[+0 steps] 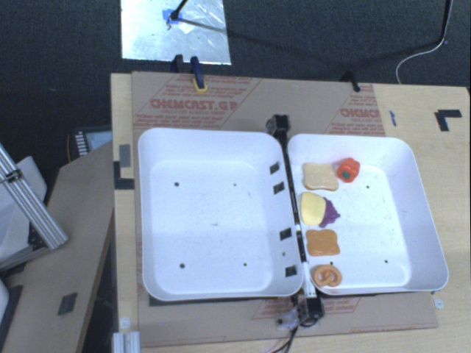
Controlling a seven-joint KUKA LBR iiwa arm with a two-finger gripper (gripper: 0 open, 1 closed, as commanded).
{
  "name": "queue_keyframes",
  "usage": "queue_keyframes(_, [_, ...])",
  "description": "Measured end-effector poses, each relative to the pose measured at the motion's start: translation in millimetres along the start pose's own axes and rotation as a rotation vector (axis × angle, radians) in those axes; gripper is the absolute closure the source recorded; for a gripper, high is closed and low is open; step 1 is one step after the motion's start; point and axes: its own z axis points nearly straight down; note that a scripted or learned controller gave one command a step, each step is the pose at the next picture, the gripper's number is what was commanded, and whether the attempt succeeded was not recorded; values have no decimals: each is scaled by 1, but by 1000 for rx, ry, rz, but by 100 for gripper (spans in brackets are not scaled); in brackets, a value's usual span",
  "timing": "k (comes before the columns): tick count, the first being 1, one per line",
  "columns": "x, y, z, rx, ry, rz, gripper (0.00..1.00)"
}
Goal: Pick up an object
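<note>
Several toy foods lie along the left side of the right bin (412,197). A pale bread slice (320,176) sits at the top, with an orange-red pepper-like toy (348,169) just to its right. Below them is a yellow and purple piece (316,209). Further down is a brown toast slice (322,242). A small pretzel (327,276) lies nearest the front edge.
The left bin (213,212) sits beside the right one, joined by a black-clipped divider (291,208). Both rest on a cardboard sheet (221,101) on the bench. A shiny metal plate (175,19) lies on the dark floor behind. An aluminium frame (26,204) stands at the left.
</note>
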Motion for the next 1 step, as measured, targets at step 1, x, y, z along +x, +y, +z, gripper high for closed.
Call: queue_keyframes(1, [64, -4, 12, 6, 4, -3, 100])
